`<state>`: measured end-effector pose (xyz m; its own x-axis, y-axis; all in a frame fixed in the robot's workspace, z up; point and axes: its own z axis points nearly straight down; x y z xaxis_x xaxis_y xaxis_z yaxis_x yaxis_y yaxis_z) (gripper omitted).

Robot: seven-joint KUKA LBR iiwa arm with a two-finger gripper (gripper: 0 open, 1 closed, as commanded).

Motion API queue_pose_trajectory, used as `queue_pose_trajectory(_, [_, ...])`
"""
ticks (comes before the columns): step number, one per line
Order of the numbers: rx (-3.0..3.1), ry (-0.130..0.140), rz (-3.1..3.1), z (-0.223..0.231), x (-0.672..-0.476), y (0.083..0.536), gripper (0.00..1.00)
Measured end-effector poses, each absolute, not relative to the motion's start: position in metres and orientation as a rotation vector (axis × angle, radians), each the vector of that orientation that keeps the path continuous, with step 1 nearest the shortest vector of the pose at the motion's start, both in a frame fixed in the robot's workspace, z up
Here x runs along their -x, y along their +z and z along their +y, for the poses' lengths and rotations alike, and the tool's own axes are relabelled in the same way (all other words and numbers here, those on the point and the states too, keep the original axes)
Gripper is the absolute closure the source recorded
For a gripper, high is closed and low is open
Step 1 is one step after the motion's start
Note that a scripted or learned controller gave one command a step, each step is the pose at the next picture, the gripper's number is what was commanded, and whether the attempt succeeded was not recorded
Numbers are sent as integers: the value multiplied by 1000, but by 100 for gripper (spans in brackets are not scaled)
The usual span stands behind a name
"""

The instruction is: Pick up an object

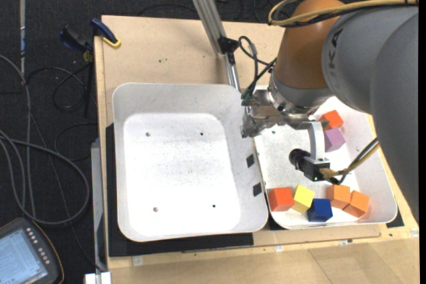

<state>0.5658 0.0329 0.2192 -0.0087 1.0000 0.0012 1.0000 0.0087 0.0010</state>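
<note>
From my remote station: the gripper [256, 122] hangs over the right bin's [383, 173] left wall; I cannot tell its grasp state. Cubes lie along the near edge: orange [280, 198], yellow [303, 197], blue [320, 209], two more orange [350, 199]. A purple cube [334, 139] sits mid-bin.

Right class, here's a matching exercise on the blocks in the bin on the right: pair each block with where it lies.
Blocks:
1. purple block
2. blue block
3. yellow block

Places:
A. between an orange block and the blue one
B. near the bin's front edge, front-right of the yellow one
C. further back, just in front of another orange block

Pairs: 1-C, 2-B, 3-A
</note>
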Motion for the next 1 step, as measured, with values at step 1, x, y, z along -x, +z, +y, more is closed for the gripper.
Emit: queue_pose_trajectory(1, [2214,-4,-2229,76,-574,226,100])
